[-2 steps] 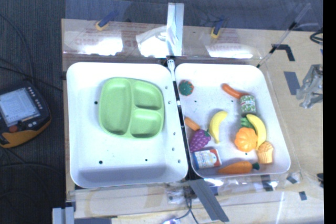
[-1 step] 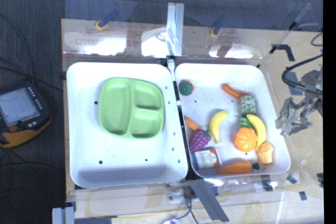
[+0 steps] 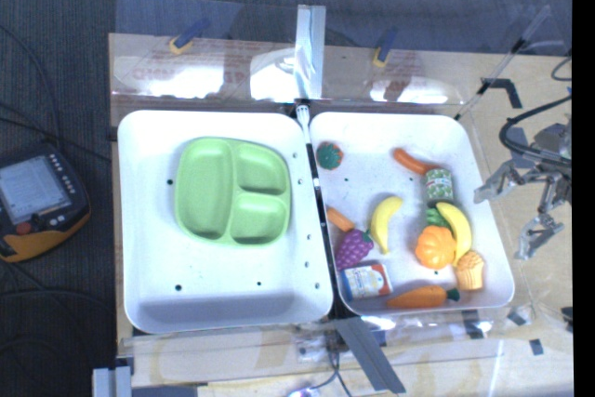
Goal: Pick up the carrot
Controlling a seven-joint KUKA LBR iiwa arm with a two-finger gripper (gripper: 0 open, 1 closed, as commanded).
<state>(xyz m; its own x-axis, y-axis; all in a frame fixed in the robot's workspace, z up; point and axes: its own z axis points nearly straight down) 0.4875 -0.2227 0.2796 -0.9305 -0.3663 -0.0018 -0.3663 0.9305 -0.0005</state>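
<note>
from the overhead camera, the carrot [image 3: 418, 297] lies in the right bin [image 3: 483, 181], against the near wall, long axis running left-right along that wall, leafy end to the right. just beside it sit a small carton [image 3: 364, 280], an ice-cream cone [image 3: 470, 270] and an orange pumpkin [image 3: 434, 246]. the hand [image 3: 539, 191] hangs outside the bin over the worktop [image 3: 539, 293], to the right and farther back; i cannot tell its opening. the carrot lies left and nearer from it, well apart, not yet picked up.

Glossy plastic carrot [image 3: 417, 297]; smooth white bin [image 3: 483, 191] (plastic-looking).
</note>
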